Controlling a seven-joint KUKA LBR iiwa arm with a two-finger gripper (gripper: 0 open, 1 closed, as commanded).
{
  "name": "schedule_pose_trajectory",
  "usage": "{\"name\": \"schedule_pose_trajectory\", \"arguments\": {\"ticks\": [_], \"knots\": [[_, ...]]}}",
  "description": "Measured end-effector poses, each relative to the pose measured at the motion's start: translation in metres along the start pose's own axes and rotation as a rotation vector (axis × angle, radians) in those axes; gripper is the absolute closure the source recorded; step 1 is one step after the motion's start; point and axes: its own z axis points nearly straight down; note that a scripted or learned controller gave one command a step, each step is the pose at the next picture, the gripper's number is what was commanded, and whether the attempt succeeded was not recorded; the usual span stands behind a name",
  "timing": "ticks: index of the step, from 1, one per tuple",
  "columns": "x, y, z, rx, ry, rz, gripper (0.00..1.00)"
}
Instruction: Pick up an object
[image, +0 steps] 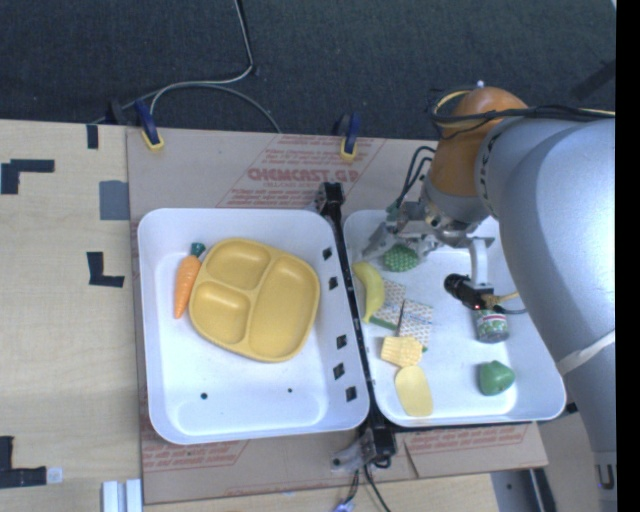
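at the near edge of the bench, around six o'clock, a black clamp (372, 440) grips the seam where the two white bins meet, presumably to keep them from sliding when the arm pushes into them. just beyond it in the right bin (530, 395) lie the loose pieces, scattered as though tipped in for random picking: a pale yellow oval piece (414, 391), a yellow waffle-like square (402, 351) touching it on the far side, a green pepper-like toy (494, 377) toward four o'clock, then a small can (491, 326) whose label is too small to read, two speckled cards (404, 308), and a yellow banana (370, 289) against the dividing wall. the left bin (170, 400) holds a yellow divided plate (254, 299) near the frame's centre, with an orange carrot (185, 285) beside its nine o'clock edge. farther in, the gripper (405, 240) hangs over the far part of the right bin, lowered at a green netted ball (401, 260), which looks like the object it is aimed at; the ball sits on the bin floor just under the tips, and i cannot tell whether the fingers are spread or closed on it. beyond the bins, at twelve o'clock, the cardboard sheet (240, 170) under them carries red print reading "chemcast", the rest illegible, pinned by a blue-and-yellow clip (150, 128) and another (349, 140).
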Motion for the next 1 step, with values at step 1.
{"name": "schedule_pose_trajectory", "arguments": {"ticks": [1], "knots": [[0.0000,-0.0008,-0.0091,0.004,-0.001,-0.001,1.00]]}}
